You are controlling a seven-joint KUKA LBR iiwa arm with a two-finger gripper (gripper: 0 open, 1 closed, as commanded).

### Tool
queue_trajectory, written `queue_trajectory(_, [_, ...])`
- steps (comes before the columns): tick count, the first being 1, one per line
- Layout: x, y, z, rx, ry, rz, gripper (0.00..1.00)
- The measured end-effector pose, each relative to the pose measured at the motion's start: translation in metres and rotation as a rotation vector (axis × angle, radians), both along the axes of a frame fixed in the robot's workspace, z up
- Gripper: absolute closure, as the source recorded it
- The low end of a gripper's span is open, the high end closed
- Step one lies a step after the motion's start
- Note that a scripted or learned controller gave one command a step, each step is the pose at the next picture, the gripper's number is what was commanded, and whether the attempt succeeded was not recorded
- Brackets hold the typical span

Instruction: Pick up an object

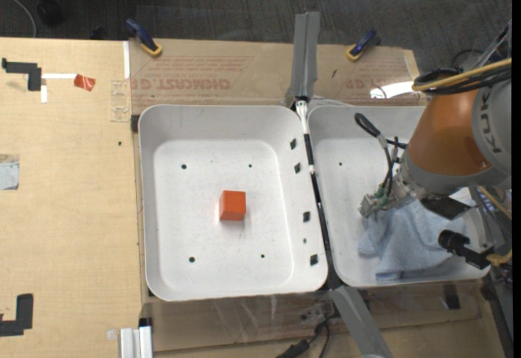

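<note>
The gripper is down in the right bin, low over the bin floor at the upper-left edge of a crumpled light-blue cloth. Can't tell if it's touching the cloth, or whether the claw is apart or together: too small and the wrist blocks the view. Nothing visibly clamped in it. Above it sits the arm's orange band, w/ grey links running off to the right and cables along the wrist.

The cloth is bunched in the lower-right part of that bin, spreading to the front wall. Rest of the bin floor, toward the left & back, is bare white.

Left bin touches the right one along a shared middle edge w/ black clips. In it: one orange-red block, about center, sitting flat, well apart from the gripper and from all walls.

Behind both bins, a cardboard sheet w/ red print, held by two clamps at the back edge. Light wood bench to the left.
</note>
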State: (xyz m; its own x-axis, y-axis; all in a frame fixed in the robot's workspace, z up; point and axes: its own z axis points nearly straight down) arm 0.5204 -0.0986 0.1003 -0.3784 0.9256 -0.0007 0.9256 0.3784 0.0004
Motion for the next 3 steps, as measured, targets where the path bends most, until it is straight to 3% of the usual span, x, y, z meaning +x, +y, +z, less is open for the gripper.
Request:
queue_trajectory(1, [0.062,-0.033,0.079,-0.001,-0.001,0.028,1.0])
queue_trajectory(2, [0.053,-0.053,-0.001,-0.002,-0.01,0.177,1.0])
queue_trajectory(3, [0.036,-0.037,-0.002,-0.005,-0.013,0.205,1.0])
